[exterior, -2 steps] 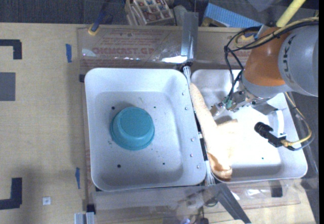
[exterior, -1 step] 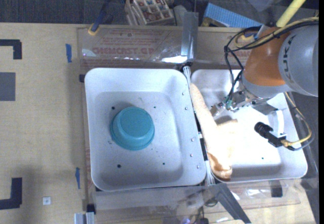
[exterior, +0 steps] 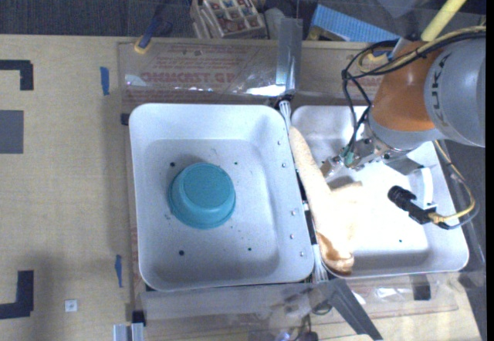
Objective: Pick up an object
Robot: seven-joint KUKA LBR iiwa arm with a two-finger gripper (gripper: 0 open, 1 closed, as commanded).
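Teal bowl (exterior: 202, 194) sits upside down, round and smooth, mid-floor of the left bin (exterior: 147, 131).
Pincer (exterior: 340, 164) hovers over the right bin (exterior: 448, 254) near its left wall.

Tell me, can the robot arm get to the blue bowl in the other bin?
Probably yes. The blue bowl sits alone, upside down, in the left bin with nothing over it. The arm hangs above the right bin and would have to cross over.

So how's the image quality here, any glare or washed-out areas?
Camera view: the right bin floor is overexposed, washing out the long tan object on it; the left bin is evenly lit, its teal bowl crisp; the arm looks slightly soft.
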